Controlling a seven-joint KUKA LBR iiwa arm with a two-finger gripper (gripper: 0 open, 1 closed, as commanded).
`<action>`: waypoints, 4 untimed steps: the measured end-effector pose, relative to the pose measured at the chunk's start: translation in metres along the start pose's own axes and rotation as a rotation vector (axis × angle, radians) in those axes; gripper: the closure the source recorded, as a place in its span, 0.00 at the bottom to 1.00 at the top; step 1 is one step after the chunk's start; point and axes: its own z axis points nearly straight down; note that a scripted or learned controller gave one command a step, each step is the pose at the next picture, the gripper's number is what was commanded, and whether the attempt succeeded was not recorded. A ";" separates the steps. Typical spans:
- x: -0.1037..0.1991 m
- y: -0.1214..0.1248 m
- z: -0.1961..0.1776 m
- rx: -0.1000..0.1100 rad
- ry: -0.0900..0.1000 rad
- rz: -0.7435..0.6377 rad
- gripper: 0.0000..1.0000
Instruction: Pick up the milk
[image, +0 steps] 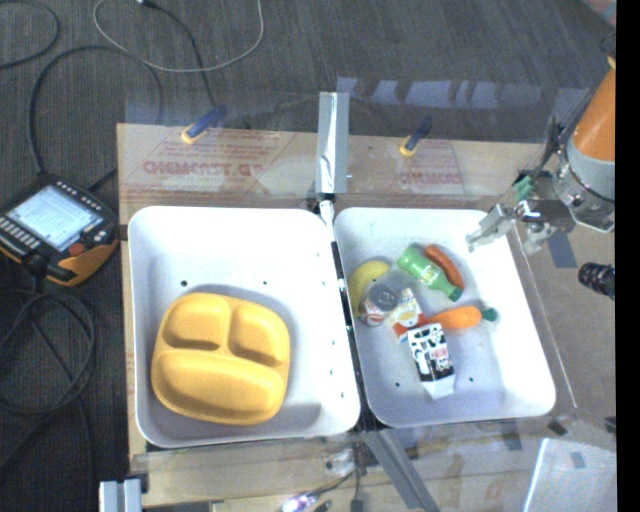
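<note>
In the camera view, two shallow white bins sit side by side on the bench. The left bin (150, 240) holds a yellow divided tray (222, 357), lying in the near half of the bin with its compartments facing up.

The right bin (520, 385) holds a small cluster of things in its middle. The milk (430, 354), a small carton with black and white markings, lies on its side toward the near part of the bin, one end pointing at the near wall. Just beyond it, and touching or almost touching its far end, lies an orange carrot (452, 319) with a green tip pointing right. Left of the carrot sits a small round can (384, 299), and behind that a yellow, rounded fruit (366, 276) close to the wall shared with the left bin. A green bottle (428, 272) lies tilted farther back, with an orange-red item (444, 262) just beside it on its far side.

The arm comes in from the right, its orange band at the upper right corner. The gripper (488, 232) hangs over the far right edge of the right bin, well apart from the milk and the rest of the cluster. Its fingers stand somewhat apart and nothing lies between them.

A handheld control pendant (55, 225) rests on the floor left of the bench.
</note>
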 end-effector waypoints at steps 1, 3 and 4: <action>-0.022 0.022 0.128 0.002 -0.004 0.061 0.00; -0.027 0.032 0.162 -0.003 0.003 0.012 1.00; -0.027 0.032 0.163 0.000 0.003 0.012 0.00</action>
